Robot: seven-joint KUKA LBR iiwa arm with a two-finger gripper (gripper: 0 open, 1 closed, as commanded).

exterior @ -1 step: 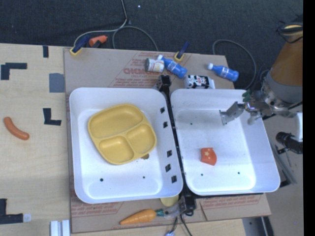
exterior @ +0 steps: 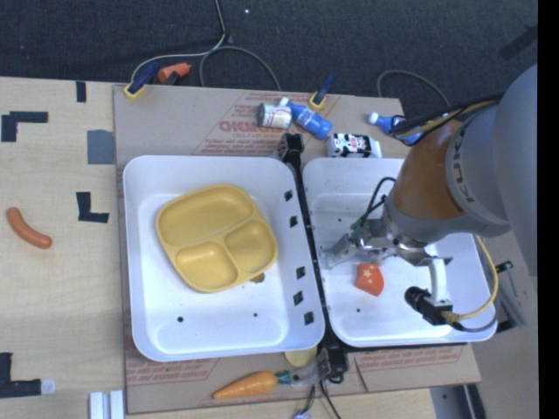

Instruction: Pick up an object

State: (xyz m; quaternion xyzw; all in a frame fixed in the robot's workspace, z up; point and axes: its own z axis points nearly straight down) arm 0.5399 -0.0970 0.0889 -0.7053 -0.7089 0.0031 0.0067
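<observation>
Overhead, your grey arm (exterior: 472, 173) reached into the right bin (exterior: 402, 326). Gripper (exterior: 362, 244) hung low just above the red-orange object (exterior: 369, 279); whether shut or apart, you couldn't tell. Yellow plate (exterior: 217, 236) sat in left bin (exterior: 148, 312).

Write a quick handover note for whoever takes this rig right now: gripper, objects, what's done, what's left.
Gripper: low in the right bin, near its left wall; nothing seen between its fingers.
Small red-orange object: on the right bin floor, just beside the gripper.
Yellow divided plate: in the left bin.
Carrot: on the bench in front of the bins.
Done: no pick visible.
Left: grasp and lift an object, likely the red-orange one.
</observation>
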